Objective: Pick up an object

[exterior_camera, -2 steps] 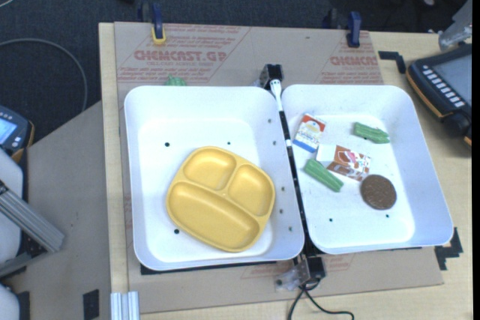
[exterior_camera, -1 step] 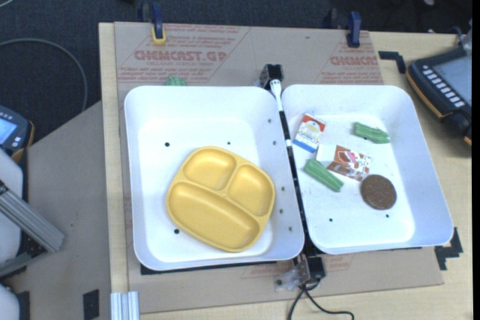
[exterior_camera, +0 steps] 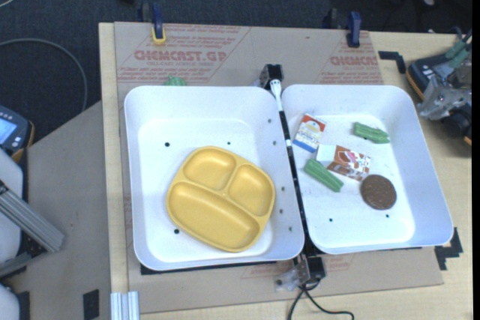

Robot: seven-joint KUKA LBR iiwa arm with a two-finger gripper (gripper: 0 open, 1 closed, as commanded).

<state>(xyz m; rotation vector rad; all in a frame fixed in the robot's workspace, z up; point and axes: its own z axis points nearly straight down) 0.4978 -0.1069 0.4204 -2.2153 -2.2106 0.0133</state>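
At the bench's right edge the gripper (exterior_camera: 444, 92) is blurred and partly cut off, so its opening cannot be told, while the left bin (exterior_camera: 142, 161) holds one yellow tray (exterior_camera: 220, 197) and the right bin (exterior_camera: 420, 161) holds two green pieces (exterior_camera: 371, 133), two packets (exterior_camera: 309, 133) and one brown disc (exterior_camera: 378, 192).

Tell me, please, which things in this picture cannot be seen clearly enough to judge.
- Claw: in the camera view, at the right edge, beside the right bin; a blurred tangle of metal, so open or shut cannot be told.
- Print on the small carton and the flat packet: too small to read.
- Small green thing behind the left bin: partly hidden by the rim.
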